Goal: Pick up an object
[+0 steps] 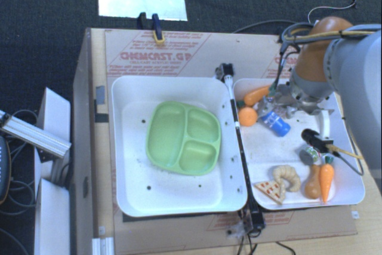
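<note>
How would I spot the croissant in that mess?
Look in the right bin, along its near edge. The croissant lies there between a pizza slice and a carrot; it alone is pale, curved and ridged.

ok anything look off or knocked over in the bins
Nothing looks spilled or damaged. The blue can lies on its side in the right bin, near the end effector. The green divided plate sits flat but slightly askew in the left bin.

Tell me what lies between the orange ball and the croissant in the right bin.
In the camera view, bare white bin floor separates the orange ball from the croissant; the blue can sits off to the right.
</note>
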`<action>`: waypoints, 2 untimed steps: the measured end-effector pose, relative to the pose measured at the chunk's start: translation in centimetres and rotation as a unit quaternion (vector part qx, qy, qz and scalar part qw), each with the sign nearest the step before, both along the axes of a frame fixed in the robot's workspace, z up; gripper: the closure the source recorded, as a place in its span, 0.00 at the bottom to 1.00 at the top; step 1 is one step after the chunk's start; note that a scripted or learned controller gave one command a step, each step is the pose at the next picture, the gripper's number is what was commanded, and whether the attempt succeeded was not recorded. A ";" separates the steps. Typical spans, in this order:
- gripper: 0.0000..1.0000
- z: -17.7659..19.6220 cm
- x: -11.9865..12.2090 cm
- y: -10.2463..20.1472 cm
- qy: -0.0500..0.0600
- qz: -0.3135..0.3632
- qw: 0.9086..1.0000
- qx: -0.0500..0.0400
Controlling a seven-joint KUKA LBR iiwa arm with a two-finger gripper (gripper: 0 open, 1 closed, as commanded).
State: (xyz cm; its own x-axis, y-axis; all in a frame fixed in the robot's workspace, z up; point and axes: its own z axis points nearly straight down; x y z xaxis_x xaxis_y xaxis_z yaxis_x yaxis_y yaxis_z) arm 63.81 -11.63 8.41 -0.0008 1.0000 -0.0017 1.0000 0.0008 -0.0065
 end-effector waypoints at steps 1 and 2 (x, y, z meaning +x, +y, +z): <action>1.00 1.0 -0.1 0.0 0.005 0.003 1.000 0.001; 1.00 10.2 -0.9 6.3 -0.006 0.002 1.000 0.001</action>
